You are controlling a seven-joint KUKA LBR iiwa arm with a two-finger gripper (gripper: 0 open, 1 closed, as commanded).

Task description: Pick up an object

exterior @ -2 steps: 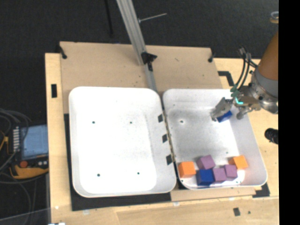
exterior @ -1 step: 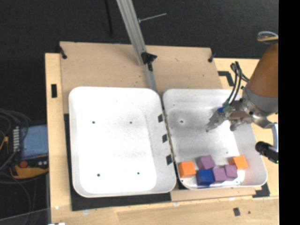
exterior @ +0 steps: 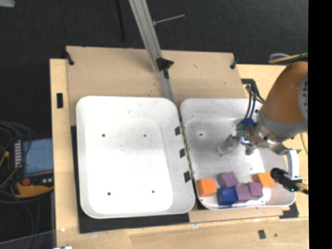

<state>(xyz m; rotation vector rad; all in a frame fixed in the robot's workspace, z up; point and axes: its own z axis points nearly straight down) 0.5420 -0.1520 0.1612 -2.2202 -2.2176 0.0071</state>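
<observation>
While my pincer [exterior: 226, 148] hangs over the right bin [exterior: 207, 113], finger state not discernible: 6 blocks near, along the front wall — 2 orange blocks [exterior: 207, 187], 3 purple blocks [exterior: 227, 179], 1 blue block [exterior: 226, 196].

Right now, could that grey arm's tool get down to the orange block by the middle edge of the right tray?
Probably yes. The tool hangs over the right white tray, and the small orange cube lies uncovered at the near side. A blue cube and a purple cube crowd one side, leaving little room there.

Six small foam cubes cluster along right bin's near edge: two orange [exterior: 207, 186] [exterior: 266, 179], three purple [exterior: 227, 179] [exterior: 243, 193] [exterior: 255, 189], one blue [exterior: 226, 196].
</observation>
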